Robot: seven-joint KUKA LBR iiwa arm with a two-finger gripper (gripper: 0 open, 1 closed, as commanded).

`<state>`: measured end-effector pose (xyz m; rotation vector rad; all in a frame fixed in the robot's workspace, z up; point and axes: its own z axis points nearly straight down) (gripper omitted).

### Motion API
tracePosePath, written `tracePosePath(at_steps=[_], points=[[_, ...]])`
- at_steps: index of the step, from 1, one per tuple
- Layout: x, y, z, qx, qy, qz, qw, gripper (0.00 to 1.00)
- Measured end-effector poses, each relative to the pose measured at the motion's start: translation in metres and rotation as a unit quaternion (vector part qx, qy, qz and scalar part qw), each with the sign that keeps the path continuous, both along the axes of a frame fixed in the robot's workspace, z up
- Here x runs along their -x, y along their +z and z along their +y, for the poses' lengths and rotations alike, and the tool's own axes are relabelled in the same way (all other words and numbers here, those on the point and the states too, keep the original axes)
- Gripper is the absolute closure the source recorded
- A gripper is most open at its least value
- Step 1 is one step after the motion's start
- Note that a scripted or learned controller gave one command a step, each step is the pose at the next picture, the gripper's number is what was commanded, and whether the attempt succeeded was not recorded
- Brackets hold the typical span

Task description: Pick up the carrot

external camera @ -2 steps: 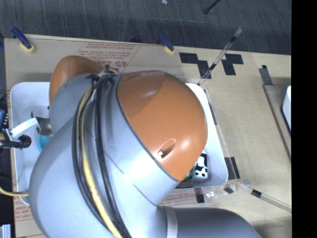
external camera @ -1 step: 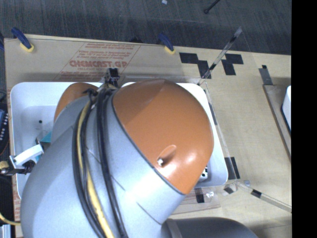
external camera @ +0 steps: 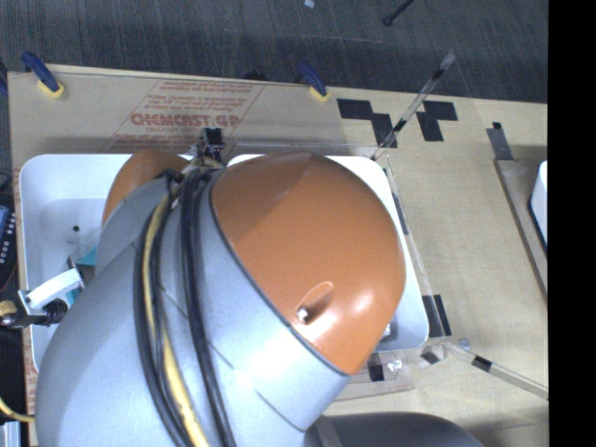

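arm: big grey KUKA arm with glossy orange band [external camera: 307, 250], leaning over the bins, covering most of the middle and lower left of the view
cables: bundle of black and yellow cables [external camera: 177, 315] running along the grey arm shell from lower left up toward a small black fitting [external camera: 212, 142] near the top of the arm
pincer: hidden under the arm body, cannot tell open or shut, cannot tell if anything held
carrot: cannot tell where, not visible; bin floor mostly blocked by the arm
left bin: shallow white plastic bin [external camera: 42, 194], only far-left wall, corner and a strip of floor showing; small teal and white bits [external camera: 74, 264] at arm edge, too hidden to identify
right bin: shallow white bin, just its upper right rim [external camera: 386, 184] and lower right corner peeking past the orange band
bench: tan board bench [external camera: 466, 222] with red printed lettering [external camera: 186, 115] at the back, black square marks [external camera: 396, 119] upper right
clamps: two blue-and-yellow clamps [external camera: 42, 74] on the bench's back edge, one at the left corner, one near middle
rod: thin grey metal rod [external camera: 414, 110] slanting from the right bin's corner toward upper right
floor: dark carpeted floor [external camera: 186, 17] beyond the bench
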<state>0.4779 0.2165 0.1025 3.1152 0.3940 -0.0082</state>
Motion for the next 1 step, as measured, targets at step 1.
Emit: tracePosePath(at_steps=[1], points=[[-0.0148, 0.02, 0.0001, -0.0018, -0.014, 0.002, 0.9999, 1.0]])
